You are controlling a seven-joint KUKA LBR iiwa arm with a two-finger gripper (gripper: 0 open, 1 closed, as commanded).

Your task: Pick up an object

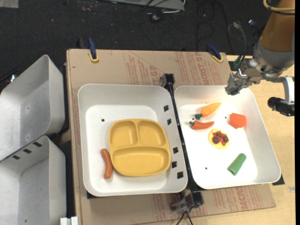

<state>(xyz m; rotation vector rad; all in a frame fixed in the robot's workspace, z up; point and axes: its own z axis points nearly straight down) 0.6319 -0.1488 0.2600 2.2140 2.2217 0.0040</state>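
Note:
The right bin (262, 172) holds a carrot (209, 108), a red chili pepper (202, 124), an orange-red block (237, 120), a small pizza slice (219, 138) and a green piece (236, 163). My gripper (234, 88) hovers over the bin's far rim, up and to the right of the carrot and above the orange-red block. Nothing shows between its fingertips. The left bin (89, 125) holds a yellow divided plate (139, 147) with a sausage (107, 163) lying beside its left edge.
Two empty white bins (28, 125) lie tipped off the bench at the left. A black divider with clips (174, 125) runs between the two bins. The cardboard bench top (140, 64) is bare behind the bins. Cables cross the dark floor at the back.

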